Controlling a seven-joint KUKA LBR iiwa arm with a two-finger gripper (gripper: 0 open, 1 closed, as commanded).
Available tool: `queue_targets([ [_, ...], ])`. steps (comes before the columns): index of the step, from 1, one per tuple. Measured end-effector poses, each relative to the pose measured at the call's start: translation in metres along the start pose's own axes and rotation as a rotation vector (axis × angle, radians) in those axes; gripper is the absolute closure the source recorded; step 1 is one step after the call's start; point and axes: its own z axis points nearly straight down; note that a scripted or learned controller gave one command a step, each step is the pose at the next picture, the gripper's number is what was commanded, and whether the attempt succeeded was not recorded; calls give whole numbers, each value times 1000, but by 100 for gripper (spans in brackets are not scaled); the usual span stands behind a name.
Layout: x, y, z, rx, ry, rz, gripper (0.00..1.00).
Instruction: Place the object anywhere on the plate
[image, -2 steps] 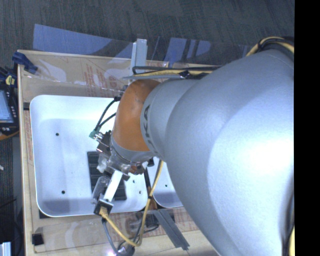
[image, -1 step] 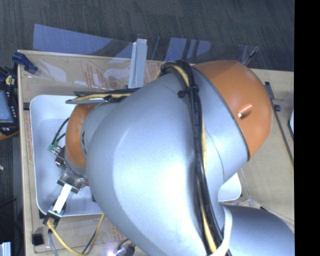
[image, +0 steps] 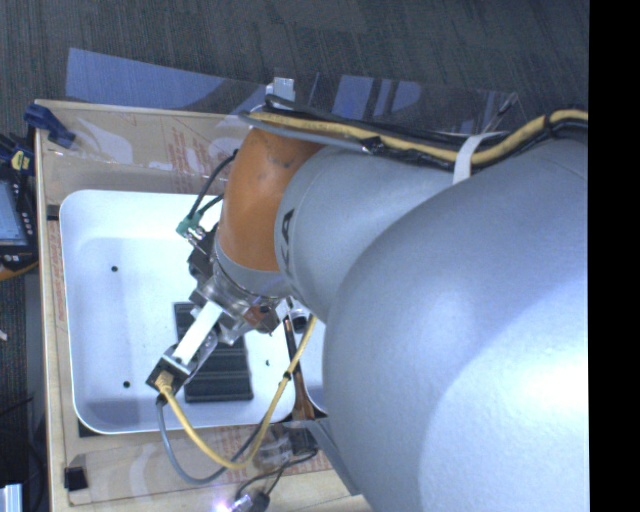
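The big grey arm (image: 440, 330) crowds most of what I can see, its orange band (image: 255, 200) bent down over the left white bin (image: 90, 290). The gripper (image: 235, 320) hangs low inside that bin, above a dark ribbed rectangular thing (image: 222, 378) lying flat on the bin floor, which may be the plate or the object; I cannot tell which. Whether the gripper is open, closed or carrying anything, I cannot tell, since the wrist and a white bracket (image: 190, 345) cover it. So my judgement is that the task is somewhere around the pick or the place, with no sign yet that it is finished; the object itself I cannot pick out with confidence.

A yellow cable (image: 215, 450) and a grey one loop from the wrist down past the bin's near edge. The bin sits in a pale wooden bench frame (image: 110, 470) on a dark carpeted floor (image: 150, 40), and a handheld controller (image: 15, 225) rests at the far left.
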Motion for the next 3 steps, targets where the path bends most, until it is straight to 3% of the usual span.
queue_targets([
  [1,19,-25,157,2,-4,158,100],
  [2,71,-43,140,-3,0,406,100],
  [3,67,-42,51,-3,0,325,100],
])
